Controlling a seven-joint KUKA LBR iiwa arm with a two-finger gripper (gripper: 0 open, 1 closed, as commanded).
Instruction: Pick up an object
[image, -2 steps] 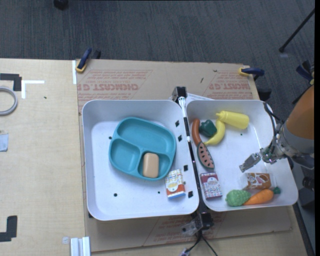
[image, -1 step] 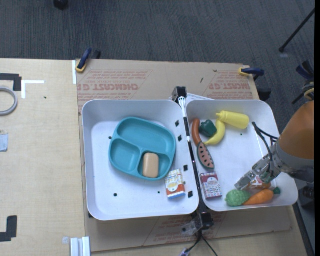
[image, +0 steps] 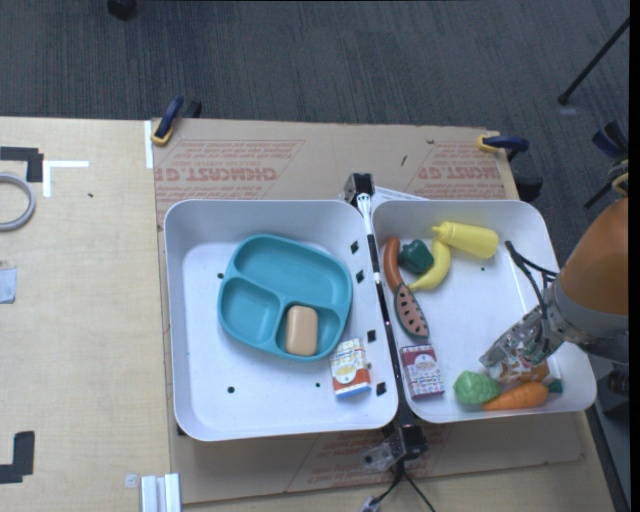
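A brown cardboard sheet (image: 240, 165) lies across the desk (image: 80, 330) under the two bins. Blue-and-yellow clamps pin its far corners: one (image: 167, 119) at the left, one (image: 503, 144) at the right. A white tape ring (image: 14, 202) sits at the desk's left edge.

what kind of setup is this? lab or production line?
Most likely a robotics lab pick-test bench: two white bins on clamped cardboard, toy food such as a carrot and mustard bottle, and the gripper reaching in.
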